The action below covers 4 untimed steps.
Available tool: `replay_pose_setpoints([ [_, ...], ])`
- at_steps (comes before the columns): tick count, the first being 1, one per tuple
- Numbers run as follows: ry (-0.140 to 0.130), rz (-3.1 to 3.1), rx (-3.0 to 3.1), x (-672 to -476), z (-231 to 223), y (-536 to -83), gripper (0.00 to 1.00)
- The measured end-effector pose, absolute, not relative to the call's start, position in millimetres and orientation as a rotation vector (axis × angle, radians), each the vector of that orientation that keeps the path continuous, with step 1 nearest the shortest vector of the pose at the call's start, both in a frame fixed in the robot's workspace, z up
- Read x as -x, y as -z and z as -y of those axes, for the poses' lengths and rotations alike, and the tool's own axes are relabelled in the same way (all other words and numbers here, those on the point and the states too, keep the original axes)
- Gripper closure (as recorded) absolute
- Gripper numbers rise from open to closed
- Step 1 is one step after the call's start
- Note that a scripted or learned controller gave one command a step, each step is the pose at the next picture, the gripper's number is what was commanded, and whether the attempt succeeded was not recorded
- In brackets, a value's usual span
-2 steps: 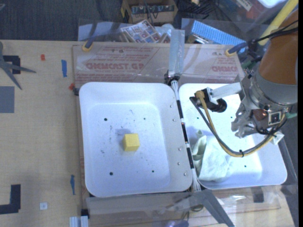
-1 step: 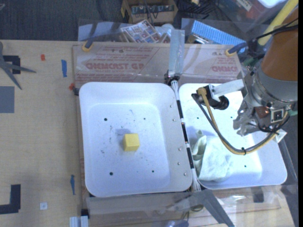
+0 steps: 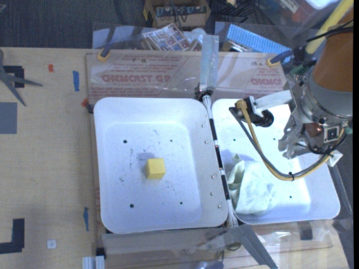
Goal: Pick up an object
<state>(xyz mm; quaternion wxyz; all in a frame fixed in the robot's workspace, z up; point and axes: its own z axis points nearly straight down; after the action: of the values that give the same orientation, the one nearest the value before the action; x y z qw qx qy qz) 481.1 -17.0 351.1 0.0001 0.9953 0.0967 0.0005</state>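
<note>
A small yellow cube (image 3: 155,168) lies near the middle of the left bin (image 3: 112,122). In the right bin (image 3: 320,203), a crumpled white and pale green cloth-like object (image 3: 251,188) rests against the front left side. My gripper (image 3: 293,144) hangs over the right bin's middle right, above and to the right of the crumpled object and apart from it. I see nothing held in it. The grey arm with its orange band (image 3: 336,66) comes in from the upper right.
A yellow and black cable (image 3: 261,153) loops from the wrist across the right bin, just above the crumpled object. A metal divider (image 3: 216,144) separates the two bins. Clear plastic panels (image 3: 151,74) stand behind them, with boxes and clutter beyond.
</note>
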Motion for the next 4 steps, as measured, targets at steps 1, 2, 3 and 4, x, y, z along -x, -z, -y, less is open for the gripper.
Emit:
replay_pose_setpoints([
  [1, -0.002, -0.300, -3.127, -481.8, 18, -361, 1.00],
  [2, -0.002, -0.300, -3.127, -481.8, 18, -361, 0.00],
  [3, -0.003, -0.297, -3.127, -482.5, 18, -370, 1.00],
  [4, -0.003, -0.310, -3.125, -480.3, 12, -435, 1.00],
])
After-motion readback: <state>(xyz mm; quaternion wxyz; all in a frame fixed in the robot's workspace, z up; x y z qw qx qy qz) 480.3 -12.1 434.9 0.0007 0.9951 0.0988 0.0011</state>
